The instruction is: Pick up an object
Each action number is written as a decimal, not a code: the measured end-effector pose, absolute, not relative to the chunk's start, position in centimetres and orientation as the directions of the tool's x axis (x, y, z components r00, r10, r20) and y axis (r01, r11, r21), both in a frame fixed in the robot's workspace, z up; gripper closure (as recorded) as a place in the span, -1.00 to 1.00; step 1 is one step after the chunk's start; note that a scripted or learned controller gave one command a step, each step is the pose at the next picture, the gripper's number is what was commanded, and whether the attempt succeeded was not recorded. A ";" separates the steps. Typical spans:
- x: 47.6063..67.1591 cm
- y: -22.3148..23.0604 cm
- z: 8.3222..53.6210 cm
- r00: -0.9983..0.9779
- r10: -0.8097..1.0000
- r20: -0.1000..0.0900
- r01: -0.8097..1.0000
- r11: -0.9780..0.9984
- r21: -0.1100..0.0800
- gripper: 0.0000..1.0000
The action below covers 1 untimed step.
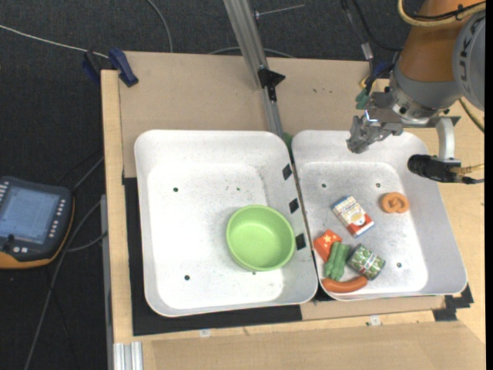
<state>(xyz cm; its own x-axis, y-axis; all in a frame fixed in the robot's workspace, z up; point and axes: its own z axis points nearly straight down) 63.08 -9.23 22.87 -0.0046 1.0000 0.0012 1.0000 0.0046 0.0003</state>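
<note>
My gripper point(360, 142) hangs over the back edge of the right bin point(431, 268), well above its floor, with nothing visible between its fingers. On that bin's floor lie a small white and orange carton point(353, 215), an orange ring-shaped piece point(394, 203), a red piece point(326, 243), a green vegetable point(336, 261), a green can point(365, 262) and an orange sausage-like piece point(344, 285) at the front edge. All of these lie nearer the front than the gripper. A light green bowl point(260, 237) sits in the left bin point(166, 206), near its right wall.
A slanted metal post point(250, 37) rises from the bench behind the seam between the bins. Black clips point(293, 205) sit along that seam. A hand-held pendant point(31, 220) lies off the bench at the left. A black cable fitting point(431, 166) juts over the right bin's right rim.
</note>
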 end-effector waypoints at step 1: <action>63.9 -2.9 23.3 -0.006 1.000 0.002 1.000 0.006 0.001 1.00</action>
<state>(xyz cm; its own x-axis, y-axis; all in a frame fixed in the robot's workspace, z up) 63.94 -2.94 23.30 -0.0058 1.0000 0.0017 1.0000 0.0058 0.0011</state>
